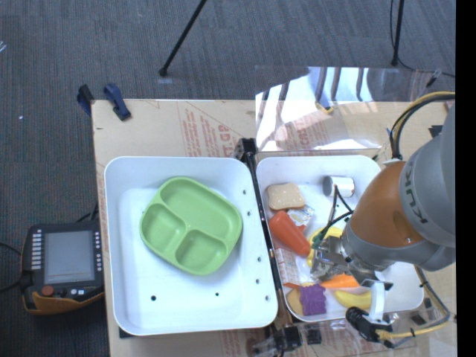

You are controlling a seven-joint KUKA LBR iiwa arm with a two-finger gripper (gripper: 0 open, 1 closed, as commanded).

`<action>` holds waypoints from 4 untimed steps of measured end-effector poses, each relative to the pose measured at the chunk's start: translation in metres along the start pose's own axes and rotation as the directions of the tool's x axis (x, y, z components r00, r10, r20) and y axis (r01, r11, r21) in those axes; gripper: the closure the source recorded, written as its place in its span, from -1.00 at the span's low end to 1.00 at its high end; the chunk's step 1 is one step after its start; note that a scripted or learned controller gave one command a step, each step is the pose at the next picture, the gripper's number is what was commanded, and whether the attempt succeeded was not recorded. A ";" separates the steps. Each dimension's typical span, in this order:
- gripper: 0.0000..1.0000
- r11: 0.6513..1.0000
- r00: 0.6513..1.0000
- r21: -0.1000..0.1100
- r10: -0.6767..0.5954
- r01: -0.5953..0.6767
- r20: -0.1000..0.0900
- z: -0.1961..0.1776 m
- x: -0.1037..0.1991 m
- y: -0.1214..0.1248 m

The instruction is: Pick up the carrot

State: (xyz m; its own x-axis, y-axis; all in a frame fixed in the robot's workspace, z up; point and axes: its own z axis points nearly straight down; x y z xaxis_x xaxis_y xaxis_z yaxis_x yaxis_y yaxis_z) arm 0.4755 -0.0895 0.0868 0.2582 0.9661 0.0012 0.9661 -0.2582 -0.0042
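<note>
The carrot [288, 231] is an orange-red tapered piece lying slantwise in the left part of the right bin [368, 162], just below a tan bread slice [285, 195]. My gripper [324, 263] hangs low inside the same bin, a little right of and below the carrot's thick end. The grey and orange wrist above covers much of it. A smaller orange piece [340, 281] lies right under the gripper, partly hidden; I cannot tell whether the gripper touches it.
The left bin [123, 288] holds a green divided plate [191, 224]. Around the gripper lie a purple item [313, 300], a yellow banana-like piece [352, 298], a yellow-green piece [325, 236] and a white cylinder [339, 185]. A pendant [65, 262] sits off the bench's left.
</note>
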 end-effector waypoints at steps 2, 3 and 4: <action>1.00 0.801 0.801 0.000 0.598 -0.598 -0.002 0.000 0.005 -0.001; -1.00 0.802 0.802 0.000 0.597 -0.597 -0.001 0.000 0.005 -0.002; -1.00 0.919 0.919 0.002 0.394 -0.394 -0.008 -0.001 -0.077 0.022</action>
State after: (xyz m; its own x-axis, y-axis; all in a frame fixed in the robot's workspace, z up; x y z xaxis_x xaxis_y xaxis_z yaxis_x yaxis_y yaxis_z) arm 0.4772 -0.1693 0.0872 0.6181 0.7861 0.0070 0.7861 -0.6181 -0.0067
